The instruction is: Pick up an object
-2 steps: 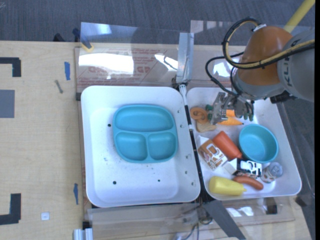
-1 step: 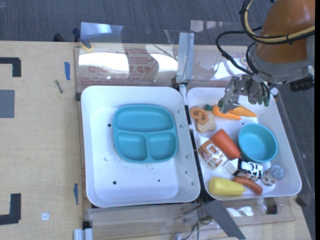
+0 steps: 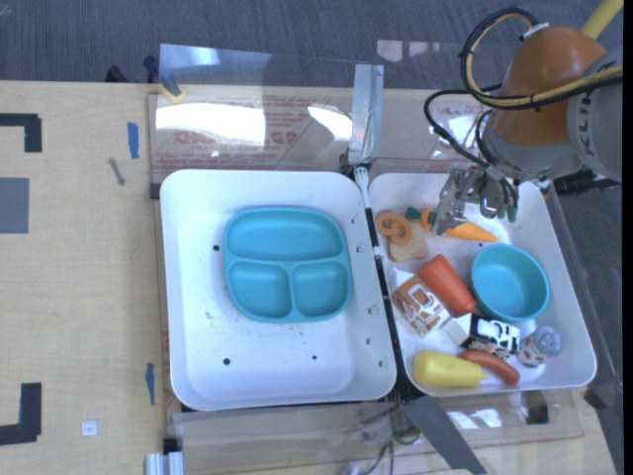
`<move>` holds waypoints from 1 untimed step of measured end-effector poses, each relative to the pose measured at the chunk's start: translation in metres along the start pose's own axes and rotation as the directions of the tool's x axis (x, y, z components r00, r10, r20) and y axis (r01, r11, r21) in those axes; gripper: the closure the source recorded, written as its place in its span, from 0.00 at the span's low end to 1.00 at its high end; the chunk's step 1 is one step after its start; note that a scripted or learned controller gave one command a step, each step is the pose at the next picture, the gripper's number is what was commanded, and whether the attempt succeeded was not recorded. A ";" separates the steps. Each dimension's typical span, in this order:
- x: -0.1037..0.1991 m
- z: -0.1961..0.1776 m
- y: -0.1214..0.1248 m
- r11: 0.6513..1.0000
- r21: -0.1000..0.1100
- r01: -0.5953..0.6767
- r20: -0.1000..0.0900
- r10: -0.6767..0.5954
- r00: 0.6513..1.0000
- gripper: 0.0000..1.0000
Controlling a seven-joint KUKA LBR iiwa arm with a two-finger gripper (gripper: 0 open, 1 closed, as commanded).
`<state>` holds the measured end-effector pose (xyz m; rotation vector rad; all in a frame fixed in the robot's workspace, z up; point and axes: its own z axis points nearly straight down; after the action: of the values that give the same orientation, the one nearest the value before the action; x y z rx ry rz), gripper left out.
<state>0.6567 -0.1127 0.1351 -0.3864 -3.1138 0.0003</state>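
The right bin (image 3: 579,310) holds several small objects. My gripper (image 3: 477,206) hangs over its far side, just above a small orange carrot-shaped piece (image 3: 472,233). Left of it lie an orange ring (image 3: 395,228) and a beige block (image 3: 406,249). A red-orange cylinder (image 3: 447,280) lies in the middle, beside a blue bowl (image 3: 508,282). Nearer the front are an orange and white box (image 3: 420,309), a yellow piece (image 3: 445,369), a red sausage (image 3: 492,365) and a black and white item (image 3: 495,334). I see nothing held in the gripper.
The left bin (image 3: 188,344) carries a blue divided plate (image 3: 287,263). A clear panel (image 3: 257,117) and a metal post (image 3: 366,112) stand behind the bins. The arm's orange band (image 3: 544,67) and its cables loom over the right bin's far corner.
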 end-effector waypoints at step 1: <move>-0.003 -0.007 0.002 1.000 -0.002 0.002 0.012 -0.002 1.000 0.00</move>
<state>0.6602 -0.1118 0.1421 -0.3843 -3.1268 0.0001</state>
